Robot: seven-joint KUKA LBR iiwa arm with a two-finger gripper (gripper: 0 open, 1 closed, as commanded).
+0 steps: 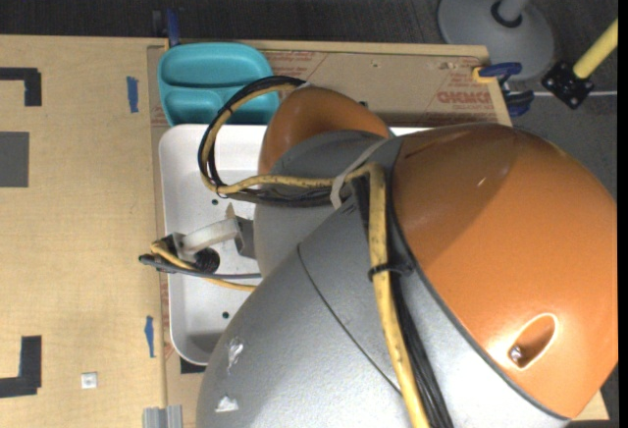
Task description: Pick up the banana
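Where the banana lies I cannot tell: the grey arm, with its broad orange band, leans in from the right and covers most of the white bin below it. A black cable loops off the arm over the bin's bare left strip. A teal plastic thing sits at the bin's far edge beside a cardboard wall, and the pale table stretches off to the left.
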